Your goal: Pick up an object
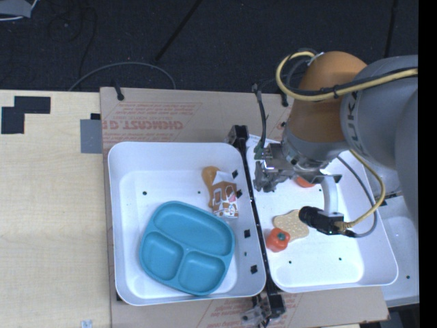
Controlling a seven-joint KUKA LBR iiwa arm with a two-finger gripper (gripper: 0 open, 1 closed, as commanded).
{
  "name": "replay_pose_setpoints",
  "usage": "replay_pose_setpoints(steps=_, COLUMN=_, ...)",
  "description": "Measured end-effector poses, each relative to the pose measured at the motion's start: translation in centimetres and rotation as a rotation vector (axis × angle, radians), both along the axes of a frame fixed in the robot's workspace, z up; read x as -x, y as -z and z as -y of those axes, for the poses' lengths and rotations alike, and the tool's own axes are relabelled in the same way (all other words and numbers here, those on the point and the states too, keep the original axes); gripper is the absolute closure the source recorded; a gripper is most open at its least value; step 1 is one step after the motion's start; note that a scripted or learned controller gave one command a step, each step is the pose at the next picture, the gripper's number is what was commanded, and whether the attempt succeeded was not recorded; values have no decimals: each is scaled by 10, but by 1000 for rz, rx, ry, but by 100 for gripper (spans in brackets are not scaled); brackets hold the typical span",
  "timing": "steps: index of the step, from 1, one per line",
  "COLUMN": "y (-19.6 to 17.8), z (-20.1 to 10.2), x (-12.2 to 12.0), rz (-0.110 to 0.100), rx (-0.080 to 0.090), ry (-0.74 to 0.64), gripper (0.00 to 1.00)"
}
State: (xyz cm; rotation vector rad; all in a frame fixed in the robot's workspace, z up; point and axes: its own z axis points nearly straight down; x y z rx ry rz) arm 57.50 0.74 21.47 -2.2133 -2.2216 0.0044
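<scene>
- From above, my pincer (268, 176) hangs over the right bin's (355, 268) far left corner; I cannot tell its state.
- Nearer me lie a tan cookie (289, 223) and an orange-red toy (278, 240), touching.
- The left bin (126, 183) holds a blue divided plate (186, 247) and a crumpled wrapper (224, 198).

Pale wood-grain bench top (48, 203) with black and grey tape patches (89, 134), brown cardboard sheet (171, 118) over it, dark carpeted floor (136, 26) behind crossed by thin cables (123, 67).
</scene>
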Motion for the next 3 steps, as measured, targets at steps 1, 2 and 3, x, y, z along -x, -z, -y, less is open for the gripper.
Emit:
replay_pose_setpoints(steps=1, y=-11, z=-51, x=10, rz=3, rx=0, ry=-2, gripper=100)
replay_pose_setpoints(steps=2, y=-15, z=-97, x=19, rz=3, rx=1, ry=-1, gripper=100)
replay_pose_setpoints(steps=3, y=-15, z=-96, x=19, rz=3, rx=2, ry=2, gripper=0)
